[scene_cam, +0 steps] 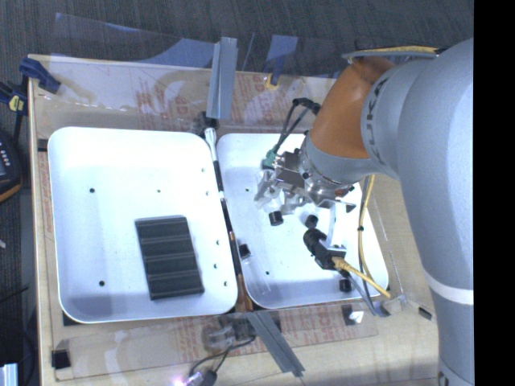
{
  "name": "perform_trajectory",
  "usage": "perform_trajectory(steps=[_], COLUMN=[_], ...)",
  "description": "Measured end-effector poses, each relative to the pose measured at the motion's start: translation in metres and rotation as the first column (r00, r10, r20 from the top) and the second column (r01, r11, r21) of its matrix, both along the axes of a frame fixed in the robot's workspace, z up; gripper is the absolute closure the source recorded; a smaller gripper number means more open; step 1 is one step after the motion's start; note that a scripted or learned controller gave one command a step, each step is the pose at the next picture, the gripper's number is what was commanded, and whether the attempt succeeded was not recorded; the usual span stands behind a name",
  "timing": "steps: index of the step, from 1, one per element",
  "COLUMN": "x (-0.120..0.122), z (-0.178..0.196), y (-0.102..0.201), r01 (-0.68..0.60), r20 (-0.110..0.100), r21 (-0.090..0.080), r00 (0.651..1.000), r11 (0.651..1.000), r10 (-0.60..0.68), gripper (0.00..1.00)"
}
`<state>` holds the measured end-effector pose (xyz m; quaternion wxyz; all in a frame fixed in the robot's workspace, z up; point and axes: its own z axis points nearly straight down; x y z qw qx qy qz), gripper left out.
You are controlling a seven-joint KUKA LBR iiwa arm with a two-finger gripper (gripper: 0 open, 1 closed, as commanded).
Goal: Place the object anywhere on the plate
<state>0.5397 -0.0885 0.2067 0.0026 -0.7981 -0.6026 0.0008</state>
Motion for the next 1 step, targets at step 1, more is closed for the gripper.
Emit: perform_trajectory(steps=[1], x=[-0.0643], z=[-0.0165], y=[0.0489], r01=[-0.048], r20=[-0.003], r21=[-0.003], r00=[0.999], r11=[0.999], r10=[0.048], gripper=[1.00])
